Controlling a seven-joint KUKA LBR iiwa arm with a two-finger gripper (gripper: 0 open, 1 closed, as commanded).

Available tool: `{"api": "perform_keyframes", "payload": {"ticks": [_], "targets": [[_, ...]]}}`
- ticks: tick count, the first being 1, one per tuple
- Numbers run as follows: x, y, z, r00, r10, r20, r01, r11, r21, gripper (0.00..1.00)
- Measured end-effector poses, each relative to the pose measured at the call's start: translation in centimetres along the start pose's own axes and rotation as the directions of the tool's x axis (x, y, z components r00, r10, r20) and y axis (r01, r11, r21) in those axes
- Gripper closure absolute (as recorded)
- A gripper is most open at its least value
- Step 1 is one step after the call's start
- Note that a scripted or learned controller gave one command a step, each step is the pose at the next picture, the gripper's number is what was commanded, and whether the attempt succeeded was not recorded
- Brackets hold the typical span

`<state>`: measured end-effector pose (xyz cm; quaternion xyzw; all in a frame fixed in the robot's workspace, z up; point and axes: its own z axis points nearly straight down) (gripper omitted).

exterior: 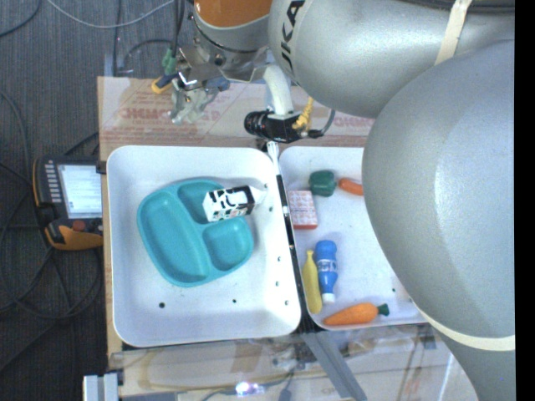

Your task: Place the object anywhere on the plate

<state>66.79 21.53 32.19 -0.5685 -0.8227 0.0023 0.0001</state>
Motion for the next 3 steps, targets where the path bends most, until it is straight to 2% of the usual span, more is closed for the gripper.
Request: {"api": "perform_keyframes", "payload": {"ticks": [1,2,3], "targets": [[0.2,0.1,6.7,0.852,0.524,0.001,-0.524,0.852,0.001,1.0],[1.8,0.6,12.1,0.924,0.381,0.0,-0.381,0.924,0.001,1.0],[3.0,-3.2,11.2,0.979,0.202,-0.002,-0.202,0.979,0.001,1.0]]}}
